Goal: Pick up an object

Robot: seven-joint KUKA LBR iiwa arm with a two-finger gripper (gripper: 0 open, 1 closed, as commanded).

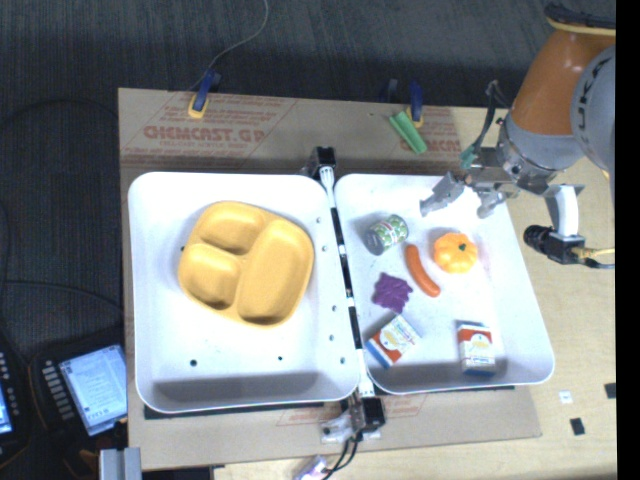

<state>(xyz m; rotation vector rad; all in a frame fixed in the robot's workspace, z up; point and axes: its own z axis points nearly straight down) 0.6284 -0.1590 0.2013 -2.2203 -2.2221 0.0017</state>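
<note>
dark carpet surrounds a cardboard-topped bench [250,133] carrying two white bins; we see a yellow compartment tray [247,260] in the left bin [160,368], and the candidates lie in the right bin [530,353]: a small tin can [386,233], an orange fruit [454,251], a carrot-like stick [421,270], a purple piece [392,290] and two little cartons [393,339] [476,347]. our gripper [463,201] hovers over the bin's far end, near the orange fruit, fingers spread wide with nothing between them. we judge the pick as not yet done: choosing, descending, closing and lifting all remain
</note>
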